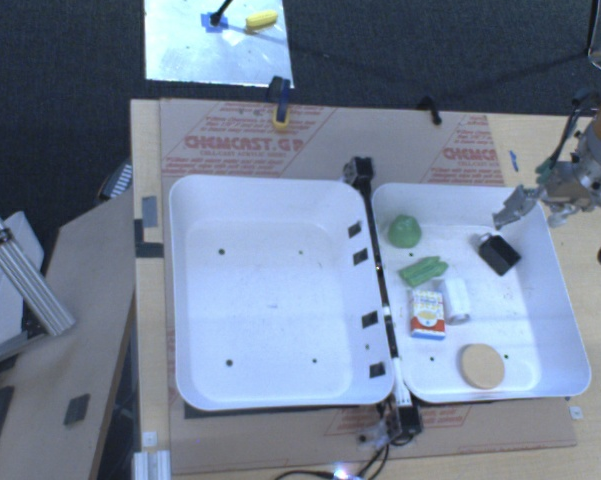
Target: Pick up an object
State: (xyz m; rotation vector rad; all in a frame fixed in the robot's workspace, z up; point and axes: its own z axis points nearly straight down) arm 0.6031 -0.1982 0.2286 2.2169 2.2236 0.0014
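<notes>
Camera view has the gripper [512, 211] at the far right rim of the right bin [560, 313], hanging off the grey arm [592, 173] that comes in from the right. Its tip is a small grey shape at this slant, and I cannot tell how it is set; nothing is seen caught in it.

Just below the gripper and slightly inward lies a small black block [499, 254], tilted on the bin floor, apart from the tip. Farther out to the gripper's left sits a green rounded lump [404, 231], and below that a flat green piece [423, 269]. Beyond these, lower still, a small carton with red and orange print [428, 313] lies touching a white oblong object [457, 299] at its side. Farthest from the gripper, near the front corner of the same bin, is a round tan disc [482, 365]. The left bin [195, 218] lies well away across the divider, both bins resting on the counter [310, 133].

By my reading the pick has not begun: this is the approach stage, with every object lying free. The black block is the nearest candidate. The next move calls for bringing the gripper over the chosen object, turning it to suit the block's skewed edges, then descending straight, clear of the bin wall just beside.
</notes>
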